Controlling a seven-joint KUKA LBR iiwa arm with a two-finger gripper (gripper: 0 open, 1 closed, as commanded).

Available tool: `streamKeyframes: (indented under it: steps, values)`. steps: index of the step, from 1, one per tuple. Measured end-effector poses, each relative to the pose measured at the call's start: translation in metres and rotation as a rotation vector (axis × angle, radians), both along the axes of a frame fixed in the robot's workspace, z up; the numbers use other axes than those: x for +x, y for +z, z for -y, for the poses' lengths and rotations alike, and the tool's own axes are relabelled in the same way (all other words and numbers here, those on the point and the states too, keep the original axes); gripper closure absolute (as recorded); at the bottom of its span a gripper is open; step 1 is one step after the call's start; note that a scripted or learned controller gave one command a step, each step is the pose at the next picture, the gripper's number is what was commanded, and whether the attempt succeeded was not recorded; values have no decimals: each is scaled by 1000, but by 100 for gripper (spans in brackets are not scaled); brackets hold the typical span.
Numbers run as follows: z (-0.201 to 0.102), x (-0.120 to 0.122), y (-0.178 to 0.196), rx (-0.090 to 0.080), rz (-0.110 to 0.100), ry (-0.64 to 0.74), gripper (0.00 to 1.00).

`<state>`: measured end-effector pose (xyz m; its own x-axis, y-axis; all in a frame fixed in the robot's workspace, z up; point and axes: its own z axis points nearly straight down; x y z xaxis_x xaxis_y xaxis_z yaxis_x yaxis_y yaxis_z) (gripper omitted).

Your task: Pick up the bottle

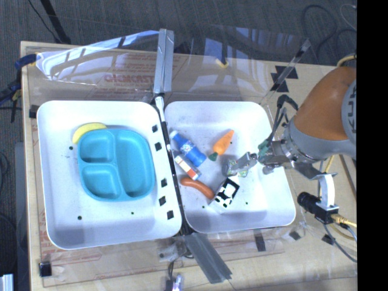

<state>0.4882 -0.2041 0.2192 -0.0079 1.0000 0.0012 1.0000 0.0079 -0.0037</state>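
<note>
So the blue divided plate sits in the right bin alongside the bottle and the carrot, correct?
Not quite. The camera view shows the blue divided plate in the left bin. The bottle and the carrot do lie in the right bin, as you said.

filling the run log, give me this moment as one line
gripper: low in right white bin | blue bottle: lying by divider, untouched | orange carrot: between them | grasp: none

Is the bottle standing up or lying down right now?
Lying down. The blue bottle rests on its side on the right bin floor, long axis running diagonally, beside the carrot.
</note>
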Motion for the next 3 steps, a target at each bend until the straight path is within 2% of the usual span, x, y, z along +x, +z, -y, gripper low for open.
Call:
streamKeyframes:
  steps: [1,2,3]
  values:
    - [5,85,-128,-1,2,-171,0]
    - [4,84,-119,1,-2,-166,100]
    - [-38,74,-29,-1,2,-131,100]
